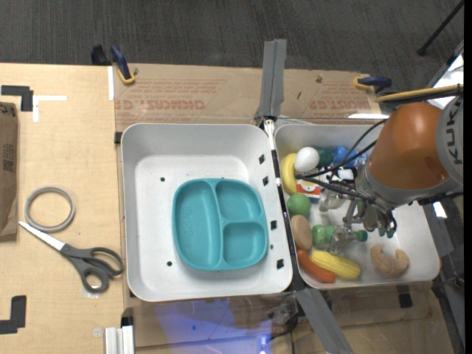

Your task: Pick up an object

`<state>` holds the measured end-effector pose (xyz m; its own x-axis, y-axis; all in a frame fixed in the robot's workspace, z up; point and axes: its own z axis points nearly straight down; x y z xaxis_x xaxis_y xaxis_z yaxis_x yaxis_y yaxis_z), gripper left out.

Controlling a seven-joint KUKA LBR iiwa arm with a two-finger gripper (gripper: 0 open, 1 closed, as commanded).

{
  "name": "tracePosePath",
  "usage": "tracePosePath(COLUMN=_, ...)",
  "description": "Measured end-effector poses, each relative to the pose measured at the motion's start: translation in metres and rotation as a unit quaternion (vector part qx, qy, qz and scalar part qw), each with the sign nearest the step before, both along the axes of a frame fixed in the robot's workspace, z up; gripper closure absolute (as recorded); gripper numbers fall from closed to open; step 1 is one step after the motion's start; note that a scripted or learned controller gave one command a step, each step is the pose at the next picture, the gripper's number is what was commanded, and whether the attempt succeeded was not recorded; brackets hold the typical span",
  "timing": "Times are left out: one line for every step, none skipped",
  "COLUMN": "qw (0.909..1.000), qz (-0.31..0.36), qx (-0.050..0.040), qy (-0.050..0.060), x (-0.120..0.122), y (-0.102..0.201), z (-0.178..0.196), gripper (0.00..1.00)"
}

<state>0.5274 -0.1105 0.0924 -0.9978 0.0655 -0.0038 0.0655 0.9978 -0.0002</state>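
Camera view looks down on the bench (59, 116), whose cardboard sheet (221, 94) at the far edge carries red print, seen upside down and too faint to read with confidence. The left bin (140, 153) holds a teal divided plate (220, 223) at its middle. The arm (409, 150), with its orange band, reaches over the right bin (420, 268). Its end effector (354, 223) hangs low over that bin's middle; whether it is spread or pressed together I cannot tell. Toy foods crowd the bin's left side: a banana (287, 174) and white egg (307, 158) at the far corner, a green piece (324, 234) just beside the end effector, a corn cob (335, 264) and carrot (316, 269) at the near edge. A tan piece (389, 259) lies near the near right corner. Scissors (77, 255) and a tape roll (50, 207) rest on the bench's left.
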Motion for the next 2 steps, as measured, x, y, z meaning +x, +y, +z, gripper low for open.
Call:
tracePosePath(qw=0.9979, qz=-0.064, qx=-0.0012, qy=-0.009, x=-0.020, y=-0.016, z=0.004, gripper=0.00)
tracePosePath(qw=0.9990, qz=-0.045, qx=-0.0002, qy=-0.001, x=0.039, y=-0.066, z=0.108, gripper=0.00)
